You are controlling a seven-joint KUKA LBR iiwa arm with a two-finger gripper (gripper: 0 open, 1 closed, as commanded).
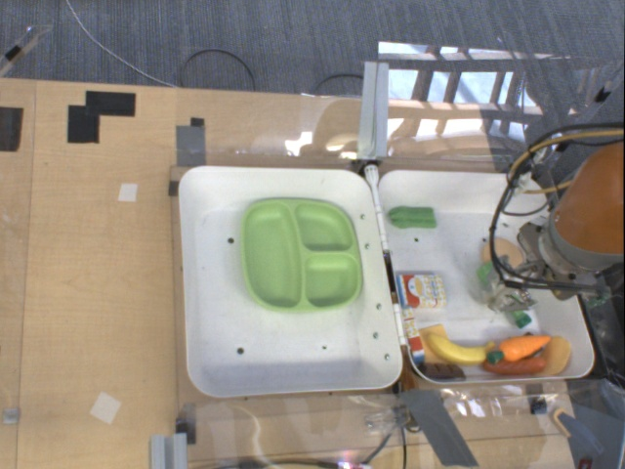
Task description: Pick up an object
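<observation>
Banana (452, 348), white bin (459, 252), wooden bench (88, 291)

- Two white bins: left bin (210, 360), right bin (459, 198)
- One green divided plate (298, 254)
- One green block (411, 217)
- One small carton (421, 290)
- One banana (451, 349)
- One carrot (527, 346)
- Possibly one dark item (444, 370) under the banana, hard to make out

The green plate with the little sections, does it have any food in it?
Empty. The green plate lies flat in the left bin, and all its sections show bare green. The banana and carrot are in the right bin.
</observation>
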